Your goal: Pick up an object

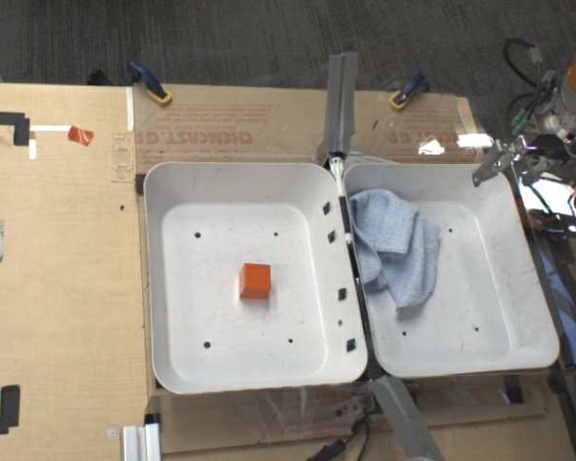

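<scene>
An orange cube [255,281] sits on the floor of the left bin [173,200], a little left of its middle. A crumpled light blue cloth [396,248] lies in the right bin [499,334], against its left wall. My gripper [496,161] hangs at the far right corner of the right bin, above its rim and well away from both the cloth and the cube. I see nothing held in it.
A grey divider bar [341,113] runs between the bins at the back. Two clamps [150,83] [407,91] pin the cardboard sheet behind them. A wooden board [58,257] lies to the left. Cables [533,65] hang near the arm at the right.
</scene>
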Robot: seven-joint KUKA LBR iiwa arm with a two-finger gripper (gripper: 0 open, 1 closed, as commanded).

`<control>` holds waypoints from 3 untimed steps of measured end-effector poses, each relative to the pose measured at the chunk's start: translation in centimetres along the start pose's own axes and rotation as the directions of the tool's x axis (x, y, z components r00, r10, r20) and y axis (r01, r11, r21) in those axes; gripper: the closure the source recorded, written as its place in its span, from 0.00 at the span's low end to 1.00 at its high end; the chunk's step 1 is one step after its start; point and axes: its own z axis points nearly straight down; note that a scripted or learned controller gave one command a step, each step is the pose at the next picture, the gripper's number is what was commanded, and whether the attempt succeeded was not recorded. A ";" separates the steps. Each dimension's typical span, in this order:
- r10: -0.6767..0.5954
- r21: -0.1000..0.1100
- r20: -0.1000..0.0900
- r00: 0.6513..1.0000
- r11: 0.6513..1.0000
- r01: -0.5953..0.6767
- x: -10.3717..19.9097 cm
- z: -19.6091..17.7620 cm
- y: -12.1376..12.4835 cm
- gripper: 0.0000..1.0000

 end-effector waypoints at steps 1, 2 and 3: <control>-0.216 -0.004 0.002 0.976 0.976 0.216 0.3 14.2 0.6 0.00; -0.217 -0.006 0.004 0.976 0.976 0.217 0.3 13.2 0.7 1.00; -0.217 -0.006 0.004 0.976 0.976 0.217 0.3 13.2 0.6 0.00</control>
